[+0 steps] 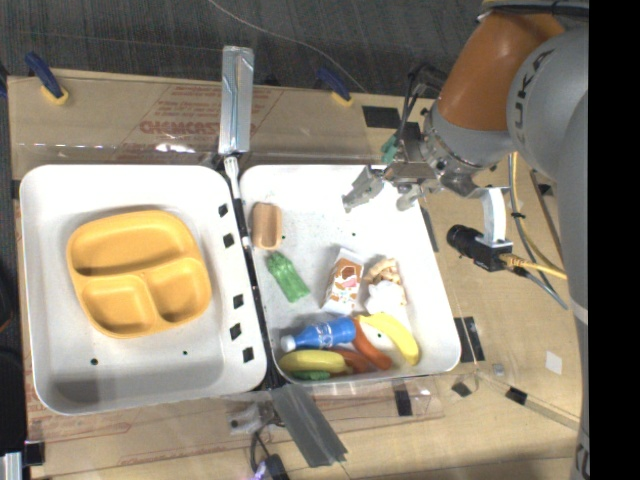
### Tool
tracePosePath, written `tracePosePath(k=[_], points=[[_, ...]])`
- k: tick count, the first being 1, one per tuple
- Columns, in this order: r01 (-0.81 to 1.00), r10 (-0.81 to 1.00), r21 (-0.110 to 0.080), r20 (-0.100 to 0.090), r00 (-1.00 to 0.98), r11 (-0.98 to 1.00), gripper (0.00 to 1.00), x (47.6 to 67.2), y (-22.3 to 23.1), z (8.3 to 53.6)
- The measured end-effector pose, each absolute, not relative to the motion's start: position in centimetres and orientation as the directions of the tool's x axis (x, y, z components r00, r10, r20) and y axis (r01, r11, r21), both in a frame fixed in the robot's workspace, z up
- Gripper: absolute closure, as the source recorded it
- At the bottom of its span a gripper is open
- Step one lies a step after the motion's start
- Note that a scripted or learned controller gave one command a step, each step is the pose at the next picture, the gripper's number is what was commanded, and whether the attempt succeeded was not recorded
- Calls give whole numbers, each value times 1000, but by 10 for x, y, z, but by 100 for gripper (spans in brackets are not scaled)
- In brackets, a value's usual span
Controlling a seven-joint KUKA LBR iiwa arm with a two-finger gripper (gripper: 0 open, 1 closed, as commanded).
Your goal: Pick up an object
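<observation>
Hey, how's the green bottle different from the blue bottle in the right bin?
The green bottle is smaller and lies alone on bare bin floor; the blue bottle is bigger and packed among the pile at the near edge. The green one lies diagonally, the blue one nearly sideways. Both lie flat in the right bin.

Faint red print runs across the cardboard sheet lying on the surface behind the left bin, just left of the upright metal bar between the bins. Lettering too washed out and blurred to read; no word can be made out w/ certainty. Small carton in the right bin, near the green bottle, has a coloured picture on its face, but any text is too small to tell. Blue bottle in front of the carton: label not legible. No numbers, brands or signs readable elsewhere.
</observation>
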State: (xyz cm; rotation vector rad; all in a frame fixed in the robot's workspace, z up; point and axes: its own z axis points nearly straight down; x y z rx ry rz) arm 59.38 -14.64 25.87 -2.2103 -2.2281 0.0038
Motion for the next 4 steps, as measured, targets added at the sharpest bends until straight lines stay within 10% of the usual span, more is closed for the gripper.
tracePosePath(k=[1, 2, 3, 4], points=[[993, 993, 5, 0, 119, -119, 0, 558, -179, 104], [928, 928, 1, 0, -372, 372, 0, 533, -152, 93], [927, 927, 4, -2, -376, 376, 100, 535, -152, 104], [906, 906, 10, -3, -423, 423, 100, 554, -76, 214]])
